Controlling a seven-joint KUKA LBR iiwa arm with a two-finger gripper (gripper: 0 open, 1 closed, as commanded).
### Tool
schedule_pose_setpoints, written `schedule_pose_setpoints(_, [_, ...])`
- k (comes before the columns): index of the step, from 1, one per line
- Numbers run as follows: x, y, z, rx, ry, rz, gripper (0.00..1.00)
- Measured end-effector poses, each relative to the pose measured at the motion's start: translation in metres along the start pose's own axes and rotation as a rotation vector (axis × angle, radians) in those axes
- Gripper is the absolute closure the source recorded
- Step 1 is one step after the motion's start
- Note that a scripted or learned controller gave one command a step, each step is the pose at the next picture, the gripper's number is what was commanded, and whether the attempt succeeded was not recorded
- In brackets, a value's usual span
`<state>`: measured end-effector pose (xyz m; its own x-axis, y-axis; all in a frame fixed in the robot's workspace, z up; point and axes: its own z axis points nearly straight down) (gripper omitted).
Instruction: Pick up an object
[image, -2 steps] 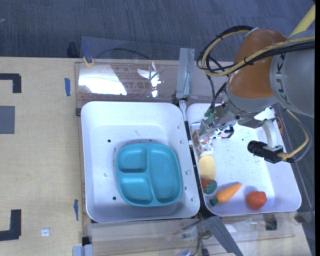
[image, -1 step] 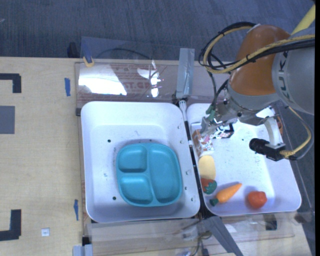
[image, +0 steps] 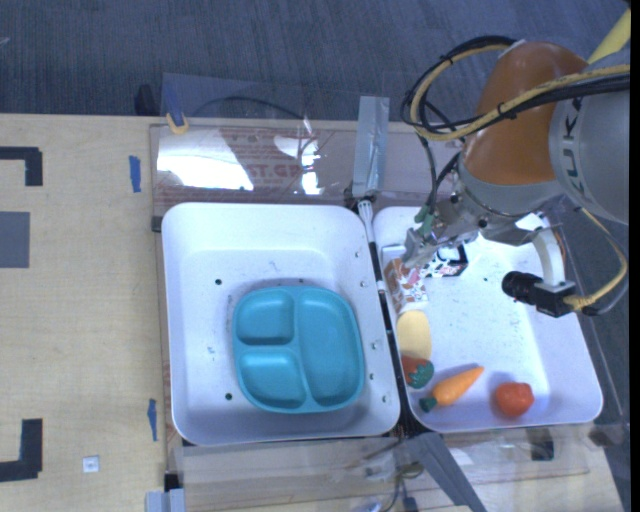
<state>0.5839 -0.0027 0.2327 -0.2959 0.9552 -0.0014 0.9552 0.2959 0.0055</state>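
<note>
My gripper (image: 428, 243) hangs under the orange wrist band, low over the far left part of the right bin (image: 560, 345). Just below and left of it lies a small patterned packet (image: 406, 280) against the bin's left wall; I cannot tell whether they touch. Further down that wall sits a pale yellow fruit (image: 414, 331), then a small red and teal piece (image: 418, 373). An orange carrot (image: 456, 385) and a red tomato (image: 513, 398) lie near the front edge.
The left bin (image: 200, 250) holds a blue divided plate (image: 298, 346). A black fitting (image: 530, 290) with yellow cable juts from the arm over the right bin. Clear plastic sheeting and a grey bracket (image: 370, 150) stand behind the bins.
</note>
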Motion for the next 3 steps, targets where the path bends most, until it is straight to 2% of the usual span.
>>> schedule_pose_setpoints(1, [0.041,-0.032,-0.006,0.007,0.003,-0.116,1.00])
schedule_pose_setpoints(2, [0.008,-0.067,-0.053,0.000,-0.001,-0.308,1.00])
schedule_pose_setpoints(3, [-0.010,-0.044,-0.039,0.003,0.000,-0.264,1.00])
